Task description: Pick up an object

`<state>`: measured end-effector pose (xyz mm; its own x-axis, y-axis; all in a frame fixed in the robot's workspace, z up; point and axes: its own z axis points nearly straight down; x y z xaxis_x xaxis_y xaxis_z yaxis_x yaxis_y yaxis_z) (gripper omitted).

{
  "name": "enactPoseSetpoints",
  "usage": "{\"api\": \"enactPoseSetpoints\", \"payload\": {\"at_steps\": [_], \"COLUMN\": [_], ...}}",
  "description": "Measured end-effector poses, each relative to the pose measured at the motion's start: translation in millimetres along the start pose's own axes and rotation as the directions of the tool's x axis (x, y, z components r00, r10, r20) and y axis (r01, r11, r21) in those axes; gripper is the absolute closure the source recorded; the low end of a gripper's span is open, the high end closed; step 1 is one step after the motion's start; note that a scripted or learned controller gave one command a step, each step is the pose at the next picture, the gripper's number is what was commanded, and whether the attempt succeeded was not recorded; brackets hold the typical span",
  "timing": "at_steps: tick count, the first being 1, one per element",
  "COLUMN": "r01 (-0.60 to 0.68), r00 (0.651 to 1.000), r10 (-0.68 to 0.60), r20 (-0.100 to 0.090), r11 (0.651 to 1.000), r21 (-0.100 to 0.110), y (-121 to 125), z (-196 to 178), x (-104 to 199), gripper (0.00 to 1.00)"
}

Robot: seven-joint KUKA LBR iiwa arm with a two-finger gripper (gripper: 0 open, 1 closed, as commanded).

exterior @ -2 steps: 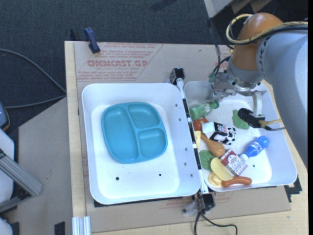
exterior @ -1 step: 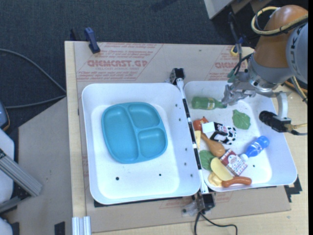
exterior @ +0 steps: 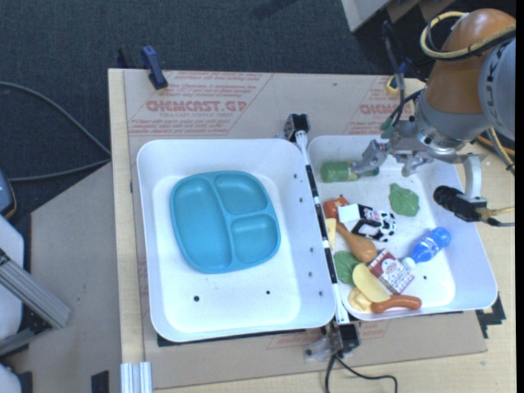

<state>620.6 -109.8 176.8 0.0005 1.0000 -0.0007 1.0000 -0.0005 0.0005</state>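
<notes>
Nearest, left bin carries blue divided plate. Right bin carries toy pile. Green toy lies at its far-left corner. My gripper hangs just beside it, fingers spread, gripping nothing.

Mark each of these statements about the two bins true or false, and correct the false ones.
1. The blue divided tray lies in the left bin. True.
2. The gripper hangs over the left bin. False: it is over the right bin, near its far end.
3. The blue bottle lies in the right bin. True.
4. The blue tray holds toy food. False: its compartments are bare; the toys lie in the right bin.
5. A black-and-white cow toy lies in the right bin. True.
</notes>
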Motion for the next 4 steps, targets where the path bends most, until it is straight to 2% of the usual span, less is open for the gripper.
{"api": "enactPoseSetpoints", "payload": {"at_steps": [1,2,3,4], "r01": [0.001,0.002,0.0,0.0], "r00": [1.0,1.0,1.0,1.0], "r10": [-0.001,-0.002,0.0,0.0], "r20": [-0.001,0.0,0.001,0.001], "r11": [1.0,1.0,1.0,1.0], "r21": [0.008,0.005,-0.003,-0.001], "y": [23.4,24.3,-1.3,-1.8], "z": [93.3,82.8,-19.0,-18.0], "x": [-36.7,-36.3,-47.5,-47.2], "gripper": [0.0,1.0,1.0,0.0]}}
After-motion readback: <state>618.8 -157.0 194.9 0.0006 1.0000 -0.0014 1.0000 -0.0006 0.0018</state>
